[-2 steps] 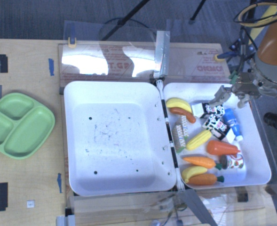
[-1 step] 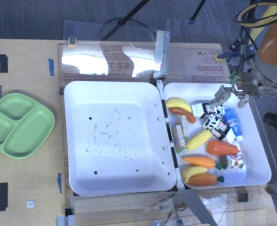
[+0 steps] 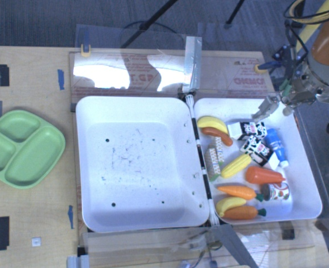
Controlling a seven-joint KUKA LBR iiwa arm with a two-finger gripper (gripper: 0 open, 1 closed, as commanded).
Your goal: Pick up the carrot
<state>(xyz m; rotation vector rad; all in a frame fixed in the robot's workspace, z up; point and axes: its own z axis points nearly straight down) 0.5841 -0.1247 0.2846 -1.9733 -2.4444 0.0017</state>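
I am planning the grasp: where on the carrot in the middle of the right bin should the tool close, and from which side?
Grip the carrot at its thick middle, coming from straight above. It lies flat, nearly left to right, green top at right. A banana and another carrot crowd its near side, so place the fingers carefully across its width.

A green divided plate [image 3: 23, 148] lies on the bench left of the left white bin [image 3: 86, 113].

Robot lab — taped bench [image 3: 36, 82], tripods [image 3: 170, 7]

Dark blue-grey carpet floor [image 3: 52, 10] beyond pale wooden bench [image 3: 30, 216]
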